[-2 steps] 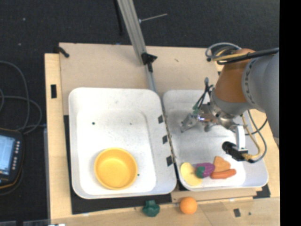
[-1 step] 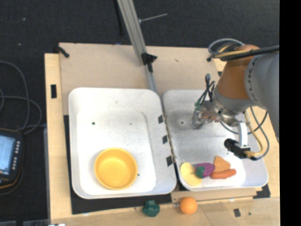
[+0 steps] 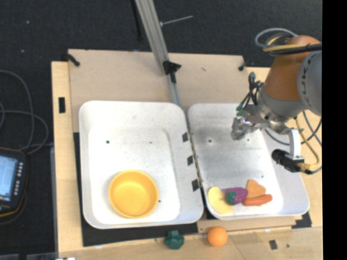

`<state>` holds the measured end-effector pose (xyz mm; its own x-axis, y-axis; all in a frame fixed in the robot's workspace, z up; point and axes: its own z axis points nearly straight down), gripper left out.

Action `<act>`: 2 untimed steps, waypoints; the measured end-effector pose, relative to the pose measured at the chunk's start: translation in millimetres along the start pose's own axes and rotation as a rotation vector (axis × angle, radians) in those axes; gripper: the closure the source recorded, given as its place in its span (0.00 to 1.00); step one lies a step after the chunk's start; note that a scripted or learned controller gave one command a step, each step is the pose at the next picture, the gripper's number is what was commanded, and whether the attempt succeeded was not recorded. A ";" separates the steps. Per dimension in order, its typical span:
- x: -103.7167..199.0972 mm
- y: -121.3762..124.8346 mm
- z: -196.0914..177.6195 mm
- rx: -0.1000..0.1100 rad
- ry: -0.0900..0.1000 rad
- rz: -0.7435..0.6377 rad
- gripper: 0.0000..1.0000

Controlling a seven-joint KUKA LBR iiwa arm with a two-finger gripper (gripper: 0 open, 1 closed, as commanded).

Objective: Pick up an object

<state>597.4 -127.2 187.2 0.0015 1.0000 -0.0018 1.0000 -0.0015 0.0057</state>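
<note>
Grey and orange, the arm point(image 3: 290, 85) leans in from the right, its gripper point(image 3: 241, 128) low over the upper part of the right bin point(image 3: 227, 156). How far the jaws stand apart cannot be told; they look bare. Small toys point(image 3: 244, 195), yellow, purple, green and orange, huddle in that bin's near corner, well apart from the gripper.

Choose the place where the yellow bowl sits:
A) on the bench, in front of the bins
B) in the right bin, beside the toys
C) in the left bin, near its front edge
C: the bowl lies inside the left bin, at its near end, apart from the toys heaped in the right bin.
</note>
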 end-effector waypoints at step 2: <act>-4.7 -0.2 -83.7 0.002 0.000 -0.004 1.00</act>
<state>596.7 -131.7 270.9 -0.0026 1.0000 -0.0016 1.0000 0.0026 0.0034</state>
